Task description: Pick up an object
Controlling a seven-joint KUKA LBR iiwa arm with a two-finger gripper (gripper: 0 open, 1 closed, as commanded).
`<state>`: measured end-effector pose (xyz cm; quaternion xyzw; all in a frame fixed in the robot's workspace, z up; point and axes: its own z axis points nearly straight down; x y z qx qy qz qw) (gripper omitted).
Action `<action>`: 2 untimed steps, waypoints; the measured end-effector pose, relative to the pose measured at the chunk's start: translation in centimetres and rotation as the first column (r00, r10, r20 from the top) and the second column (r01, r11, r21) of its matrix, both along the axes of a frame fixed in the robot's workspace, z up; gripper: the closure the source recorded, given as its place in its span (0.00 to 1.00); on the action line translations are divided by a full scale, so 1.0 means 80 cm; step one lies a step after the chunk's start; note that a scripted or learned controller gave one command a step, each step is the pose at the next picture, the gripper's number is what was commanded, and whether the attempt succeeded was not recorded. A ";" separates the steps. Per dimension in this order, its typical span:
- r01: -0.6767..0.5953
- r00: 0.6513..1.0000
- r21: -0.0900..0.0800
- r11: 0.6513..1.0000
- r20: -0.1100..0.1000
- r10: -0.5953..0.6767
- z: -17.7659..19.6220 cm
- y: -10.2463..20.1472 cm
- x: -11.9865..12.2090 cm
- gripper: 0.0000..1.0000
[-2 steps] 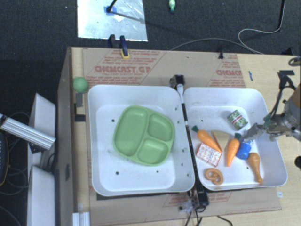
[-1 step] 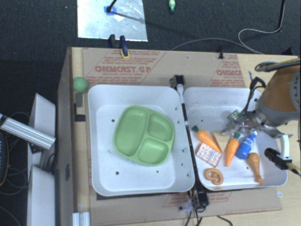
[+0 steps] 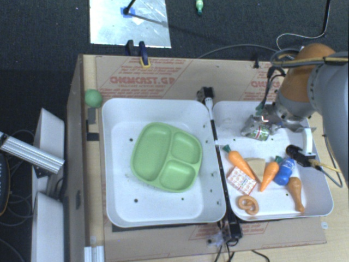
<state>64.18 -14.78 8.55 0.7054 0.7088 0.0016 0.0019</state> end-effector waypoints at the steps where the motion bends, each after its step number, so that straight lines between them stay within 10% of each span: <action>1: -0.004 1.000 -0.002 1.000 0.005 0.004 0.016 -0.001 0.002 1.00; 2: -0.001 1.000 0.000 1.000 0.002 0.001 0.154 0.056 -0.018 1.00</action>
